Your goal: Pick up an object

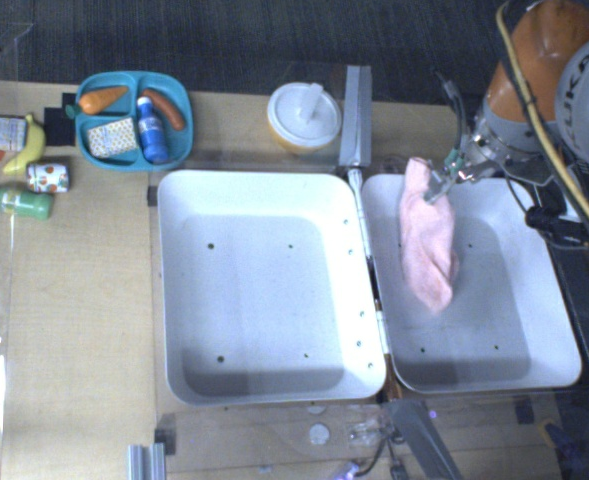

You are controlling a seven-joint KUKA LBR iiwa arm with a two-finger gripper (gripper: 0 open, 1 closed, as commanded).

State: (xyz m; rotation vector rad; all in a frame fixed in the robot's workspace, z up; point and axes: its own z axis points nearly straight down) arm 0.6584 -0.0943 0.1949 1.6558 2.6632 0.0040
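Pink cloth (427, 236) pinched at its top by the gripper (440, 184), hanging over right white bin (534, 358) (left bin (264, 368) alongside).

Even overhead light — mild blur

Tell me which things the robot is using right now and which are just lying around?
For the job:
pincer, gripping the top of the cloth
pink cloth, hanging into the right bin
right bin

Just lying about:
left bin
blue tray of toy food
yellow cup with a white lid
banana
small can
green bottle
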